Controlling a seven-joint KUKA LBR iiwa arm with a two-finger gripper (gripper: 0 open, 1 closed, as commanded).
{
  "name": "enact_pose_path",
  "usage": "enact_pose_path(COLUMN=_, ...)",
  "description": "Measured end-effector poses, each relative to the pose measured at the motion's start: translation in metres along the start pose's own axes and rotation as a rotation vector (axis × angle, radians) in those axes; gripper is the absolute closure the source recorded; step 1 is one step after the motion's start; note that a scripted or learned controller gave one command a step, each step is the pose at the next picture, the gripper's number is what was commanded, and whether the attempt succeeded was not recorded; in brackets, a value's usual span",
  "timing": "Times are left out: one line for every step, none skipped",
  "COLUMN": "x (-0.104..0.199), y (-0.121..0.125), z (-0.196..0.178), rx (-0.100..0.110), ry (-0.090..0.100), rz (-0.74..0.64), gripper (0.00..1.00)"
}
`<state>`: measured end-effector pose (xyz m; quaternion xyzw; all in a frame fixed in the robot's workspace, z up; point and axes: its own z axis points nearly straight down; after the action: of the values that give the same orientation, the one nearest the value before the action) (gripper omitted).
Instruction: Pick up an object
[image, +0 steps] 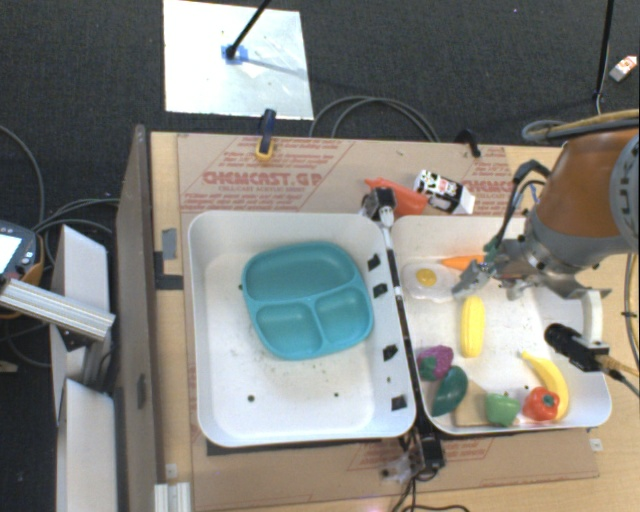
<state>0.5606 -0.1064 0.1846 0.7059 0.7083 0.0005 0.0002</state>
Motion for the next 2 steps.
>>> enact_pose_path(x=-0.022, y=0.005, z=0.104, rx=0.0, ry=-0.001, rz=0.003, gripper=0.0)
enact_pose_path(x=-0.021, y=0.007, z=0.089, rx=-0.003, ry=-0.001, rz=0.001, gripper=1.0)
